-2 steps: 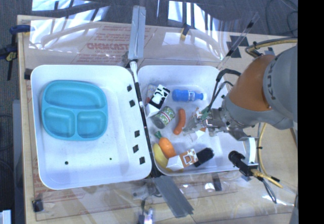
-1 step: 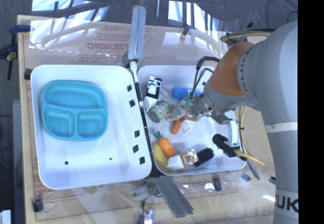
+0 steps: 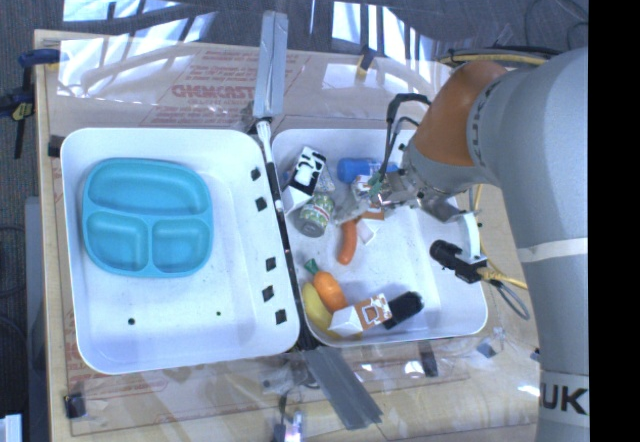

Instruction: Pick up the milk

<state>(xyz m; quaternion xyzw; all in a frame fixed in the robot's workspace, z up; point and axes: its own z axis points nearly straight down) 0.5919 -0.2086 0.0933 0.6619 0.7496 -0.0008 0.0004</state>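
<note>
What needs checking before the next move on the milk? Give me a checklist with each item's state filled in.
1. Milk carton located, top left of the right bin: ok.
2. Gripper above the milk: not ok; it sits to the carton's right, near the blue item.
3. Milk between the fingers: not ok; carton lies apart from the gripper.
4. Finger opening: cannot tell; clutter blurs it.
5. Room around the carton: not ok; a can lies against its lower side and the bin wall is close.
6. Blue tray in the left bin, out of the way: ok.
</note>
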